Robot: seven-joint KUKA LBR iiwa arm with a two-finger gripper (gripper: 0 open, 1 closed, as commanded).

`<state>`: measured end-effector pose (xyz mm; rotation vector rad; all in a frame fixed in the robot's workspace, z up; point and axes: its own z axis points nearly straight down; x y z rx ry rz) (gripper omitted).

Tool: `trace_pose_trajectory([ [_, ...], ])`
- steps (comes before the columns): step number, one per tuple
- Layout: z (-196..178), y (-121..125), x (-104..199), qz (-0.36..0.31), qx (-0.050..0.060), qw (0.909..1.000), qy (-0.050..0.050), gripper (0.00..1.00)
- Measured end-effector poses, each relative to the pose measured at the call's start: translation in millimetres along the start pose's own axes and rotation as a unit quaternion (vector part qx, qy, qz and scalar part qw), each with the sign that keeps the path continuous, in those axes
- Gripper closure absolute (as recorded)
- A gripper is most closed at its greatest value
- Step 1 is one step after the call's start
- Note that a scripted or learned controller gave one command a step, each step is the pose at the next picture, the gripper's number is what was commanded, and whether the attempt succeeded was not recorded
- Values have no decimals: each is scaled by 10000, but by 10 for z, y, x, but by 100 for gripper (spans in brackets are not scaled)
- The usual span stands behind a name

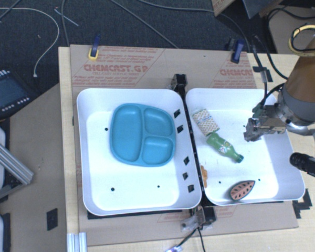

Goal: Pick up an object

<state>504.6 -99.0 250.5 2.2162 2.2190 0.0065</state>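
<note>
Lying nearest, at the right bin's [283,190] six o'clock, a brown leaf-shaped piece [242,190]; green bottle [224,147] and patterned packet [205,122] sit centre-left. Gripper [253,132] hovers at three o'clock, grasp unclear. Cardboard [115,67] beyond reads "CHEMCAST".

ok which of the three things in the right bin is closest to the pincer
The green bottle, lying on its side mid-bin. The pincer sits just to its right; the patterned packet and the brown oval piece lie farther off.
</note>
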Motion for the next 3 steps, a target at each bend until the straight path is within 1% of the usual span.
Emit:
trace_pose_trajectory([
  [1,-10,65,596,-30,26,10000,19,100],
  [2,92,277,1058,-17,28,10000,9,100],
  [3,124,368,1691,-31,31,10000,18,100],
])
